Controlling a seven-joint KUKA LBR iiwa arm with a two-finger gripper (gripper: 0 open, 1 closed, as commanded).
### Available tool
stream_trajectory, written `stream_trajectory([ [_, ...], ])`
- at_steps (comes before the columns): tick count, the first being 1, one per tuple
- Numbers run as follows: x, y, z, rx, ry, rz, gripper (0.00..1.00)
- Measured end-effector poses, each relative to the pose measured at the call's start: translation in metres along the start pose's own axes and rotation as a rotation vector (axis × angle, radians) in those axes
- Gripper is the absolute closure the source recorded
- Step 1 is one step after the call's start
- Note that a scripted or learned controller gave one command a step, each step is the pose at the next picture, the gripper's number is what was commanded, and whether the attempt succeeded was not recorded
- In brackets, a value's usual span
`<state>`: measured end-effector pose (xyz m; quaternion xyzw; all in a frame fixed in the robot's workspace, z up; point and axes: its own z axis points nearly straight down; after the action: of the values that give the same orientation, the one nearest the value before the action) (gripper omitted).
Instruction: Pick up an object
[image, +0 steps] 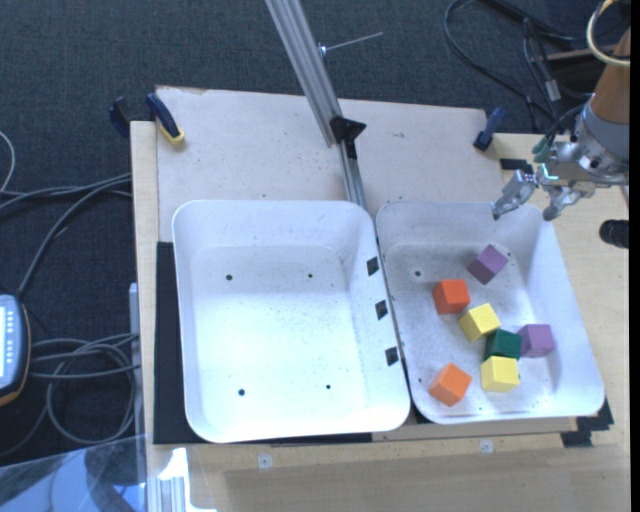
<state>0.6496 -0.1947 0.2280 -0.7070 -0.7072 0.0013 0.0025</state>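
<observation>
Hovering my jaws (528, 203) spread and gripping nothing, I am hanging over the right bin's (570, 300) far edge, above the purple block (489, 262).

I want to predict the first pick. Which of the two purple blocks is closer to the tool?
The purple block at the right bin's far end, just below the open tool. The other purple block lies beside the green block.

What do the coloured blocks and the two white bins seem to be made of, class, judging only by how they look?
Coloured blocks: probably foam or painted wood, with a matte finish, flat even colours and no glints.
White bins: probably thin moulded plastic, smooth and faintly glossy, with rounded corners and curved walls; dark specks mark the floor.
</observation>
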Motion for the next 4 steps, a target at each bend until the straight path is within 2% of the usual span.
stream_trajectory([
  [1, 0.000, 0.001, -0.004, -0.005, -0.002, -0.002, 0.00],
  [2, 0.009, 0.002, 0.056, 0.001, 0.000, -0.001, 0.00],
  [4, 0.013, -0.001, 0.130, -0.001, -0.001, -0.001, 0.00],
])
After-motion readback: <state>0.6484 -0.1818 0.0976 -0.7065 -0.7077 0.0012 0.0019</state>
